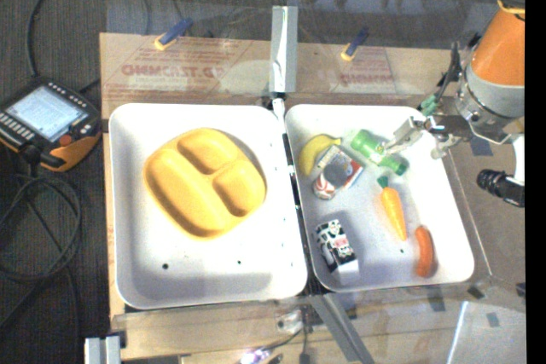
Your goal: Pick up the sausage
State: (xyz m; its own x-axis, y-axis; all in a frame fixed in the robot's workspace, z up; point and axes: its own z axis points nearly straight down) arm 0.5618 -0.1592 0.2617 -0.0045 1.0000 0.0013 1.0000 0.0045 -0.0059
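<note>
Sausage (pixel 424 251): lying near the right bin's (pixel 456 268) front right corner, untouched, just right of the carrot (pixel 392 212).
Gripper (pixel 411 135): hovering over the right bin's back edge, well apart from the sausage, jaws spread open with nothing between them.
Beside the gripper: a green bottle (pixel 375 149), then a banana (pixel 313 151) and a small can (pixel 334 173).
Front of right bin: a cow-patterned carton (pixel 337 245).
Left bin (pixel 128 268): a yellow divided plate (pixel 206 181).

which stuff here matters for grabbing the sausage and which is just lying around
For the job: sausage, gripper.

Lying about: carrot, green bottle, yellow plate, banana, cow-print carton, can.
</note>
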